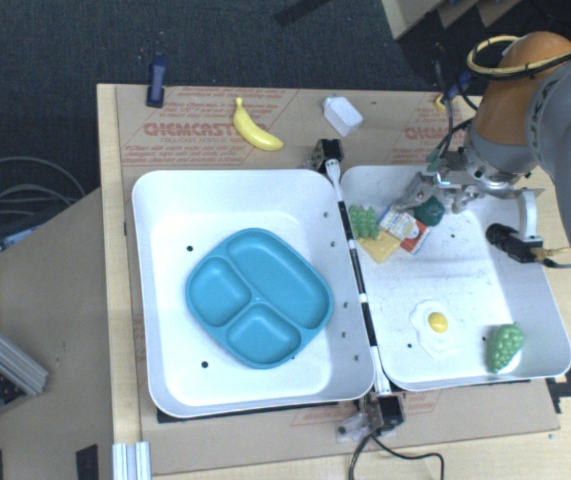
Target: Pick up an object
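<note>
Bins: two white ones side by side on the bench [123, 158], a left bin [165, 208] and a right bin [525, 298]
Left bin: one blue divided plate [257, 296]
Right bin: one dark teal lump [429, 211], one red-and-white packet [405, 230], one yellow wedge [378, 248], one green leafy piece [364, 220], one fried egg [433, 324], one bunch of green grapes [504, 347]
Bench beyond the bins: one banana [255, 128], one white block [343, 116], one small blue piece [156, 80]
Pincer [437, 190]: at the far end of the right bin, just above the teal lump; cannot tell whether spread or pressed together, nor whether it touches the lump
</note>
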Available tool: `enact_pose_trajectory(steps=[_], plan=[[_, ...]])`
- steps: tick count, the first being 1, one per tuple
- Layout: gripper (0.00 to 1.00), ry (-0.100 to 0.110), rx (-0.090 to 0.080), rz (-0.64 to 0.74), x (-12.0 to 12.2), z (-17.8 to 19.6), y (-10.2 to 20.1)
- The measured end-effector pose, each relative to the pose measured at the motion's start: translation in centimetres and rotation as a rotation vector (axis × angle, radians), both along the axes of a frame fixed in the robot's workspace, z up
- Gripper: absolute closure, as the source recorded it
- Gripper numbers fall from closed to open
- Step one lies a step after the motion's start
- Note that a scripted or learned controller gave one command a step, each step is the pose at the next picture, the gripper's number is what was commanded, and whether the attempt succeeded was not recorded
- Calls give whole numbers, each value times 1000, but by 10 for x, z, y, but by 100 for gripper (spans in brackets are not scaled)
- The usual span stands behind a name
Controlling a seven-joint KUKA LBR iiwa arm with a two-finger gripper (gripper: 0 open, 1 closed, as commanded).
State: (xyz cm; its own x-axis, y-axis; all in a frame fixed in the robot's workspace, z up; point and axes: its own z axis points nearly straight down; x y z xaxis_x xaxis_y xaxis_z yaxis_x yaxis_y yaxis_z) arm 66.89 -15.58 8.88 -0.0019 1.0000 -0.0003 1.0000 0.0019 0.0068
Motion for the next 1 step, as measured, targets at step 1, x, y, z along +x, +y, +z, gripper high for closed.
enact_pose_trajectory(steps=[1], plan=[[100,-3,-3,1,0,10,0]])
